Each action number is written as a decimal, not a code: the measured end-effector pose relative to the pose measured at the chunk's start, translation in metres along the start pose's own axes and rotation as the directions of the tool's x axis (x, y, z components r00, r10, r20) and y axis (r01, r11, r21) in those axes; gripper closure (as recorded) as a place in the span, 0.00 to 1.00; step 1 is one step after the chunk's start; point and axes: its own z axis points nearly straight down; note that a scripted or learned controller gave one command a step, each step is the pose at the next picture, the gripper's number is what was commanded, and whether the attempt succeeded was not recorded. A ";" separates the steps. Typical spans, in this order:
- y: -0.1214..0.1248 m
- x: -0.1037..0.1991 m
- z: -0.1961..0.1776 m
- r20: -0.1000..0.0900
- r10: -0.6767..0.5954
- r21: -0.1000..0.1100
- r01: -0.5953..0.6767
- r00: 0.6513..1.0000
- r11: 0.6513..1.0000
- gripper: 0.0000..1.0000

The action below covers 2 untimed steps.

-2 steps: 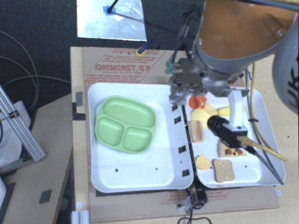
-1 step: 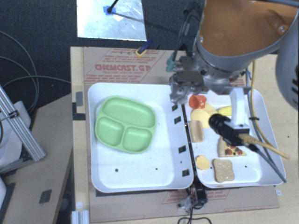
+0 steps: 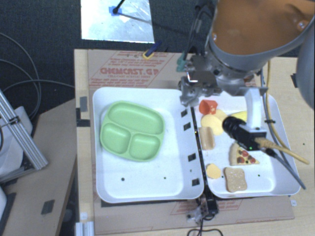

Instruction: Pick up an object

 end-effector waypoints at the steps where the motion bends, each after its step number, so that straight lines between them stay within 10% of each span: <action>1: -0.005 -0.004 0.166 0.007 0.017 0.021 -0.017 1.000 1.000 1.00; 2: 0.064 -0.010 0.304 0.006 0.018 0.016 -0.018 1.000 1.000 1.00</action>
